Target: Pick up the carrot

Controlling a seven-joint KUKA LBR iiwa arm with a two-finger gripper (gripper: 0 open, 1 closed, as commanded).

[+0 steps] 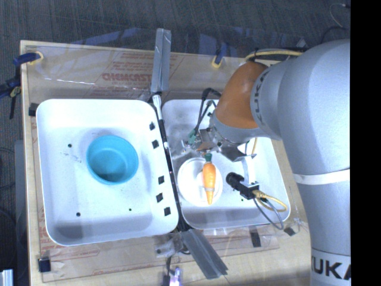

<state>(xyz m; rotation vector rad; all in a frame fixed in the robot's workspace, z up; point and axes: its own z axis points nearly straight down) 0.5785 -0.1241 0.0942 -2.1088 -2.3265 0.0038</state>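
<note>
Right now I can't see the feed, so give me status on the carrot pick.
Gripper above carrot's top. Carrot on white plate, right bin. Nothing blocking.

Both bins look like smooth, glossy white plastic; the blue bowl matt plastic; the surface pale wood under clear film.

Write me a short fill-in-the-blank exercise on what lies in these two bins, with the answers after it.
1. The carrot lies on a small white ____ in the right bin.
2. The bowl in the left bin is ____ in colour.
3. The arm's band above the wrist is ____.

Missing words: plate; blue; orange
</note>
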